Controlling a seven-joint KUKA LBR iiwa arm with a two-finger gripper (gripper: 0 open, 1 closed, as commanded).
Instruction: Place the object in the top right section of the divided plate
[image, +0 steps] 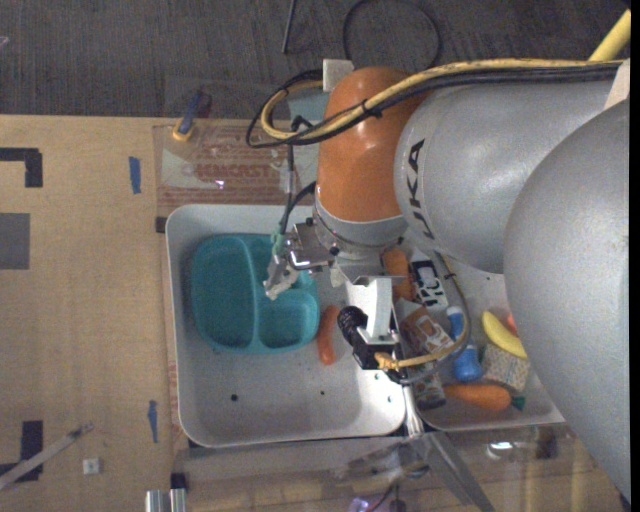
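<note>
A teal divided plate (245, 292) was seen lying in the left white bin (270, 410). The gripper (283, 268) was positioned over the plate's right side, near its upper edge; whether anything was clamped could not be told. An orange carrot-like object (328, 335) lay on the bin floor just beside the plate's right edge. In the right bin (500, 418) a banana (503, 335), another carrot (482, 397), a blue item (466, 364) and small packets were gathered close together.
</note>
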